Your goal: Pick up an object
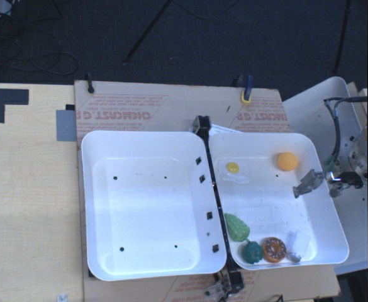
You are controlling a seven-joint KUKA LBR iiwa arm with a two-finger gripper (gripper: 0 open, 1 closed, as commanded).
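The right bin (322, 222) holds several small objects. An orange ball (287, 162) lies near its far right corner, and a fried-egg toy (234, 170) sits to the ball's left. Along the near edge are a light green piece (236, 226), a teal piece (253, 252), a brown sprinkled donut (273, 249) and a pale translucent object (299, 243). My gripper (312, 182) hangs low over the bin's right side, below and to the right of the orange ball, touching none of the objects.
The left bin (95, 168) sits beside the right one, with a black divider strip (210, 187) between them. Both rest on a cardboard sheet (146, 109). The arm's wrist and cables (347, 162) stand at the right bin's rim.
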